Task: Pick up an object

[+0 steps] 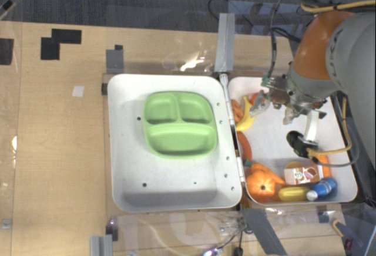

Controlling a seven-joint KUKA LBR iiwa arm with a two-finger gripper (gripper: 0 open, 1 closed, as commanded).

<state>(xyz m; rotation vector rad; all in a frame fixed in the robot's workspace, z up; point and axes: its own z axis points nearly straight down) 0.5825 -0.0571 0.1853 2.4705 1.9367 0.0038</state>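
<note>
1. Gripper [288, 103] low over the far half of the right bin [271, 144]. Impossible to tell whether open or closed (hidden under the wrist from this angle). Nothing seen gripped.
2. Candidates for the pick, all in the right bin:
   - yellow banana-shaped piece [247, 120], close to the left wall and just left of the gripper
   - orange round fruit [261, 183], in the near left corner
   - small carton [302, 174], yellow oval piece [292, 194] and blue bottle [324, 188], crowded together along the near wall
3. Likeliest target: the yellow banana-shaped piece, being nearest. Probably a hollow plastic toy, so light, stiff, smooth and somewhat slippery. Best pinched across the thick middle, never at the tapering ends. Little room on its left side, with the wall and an orange carrot-like piece [237, 109] right beside it.
4. Orange round fruit: wide and rounded, likely to squirt out of a shallow pinch. Poor choice.
5. Small carton: flat faces and probably light, but easily dented. Take across the narrow sides, though hemmed in by its neighbours.
6. Left bin [126, 181] with green divided plate [179, 125]: no part in this pick.
</note>
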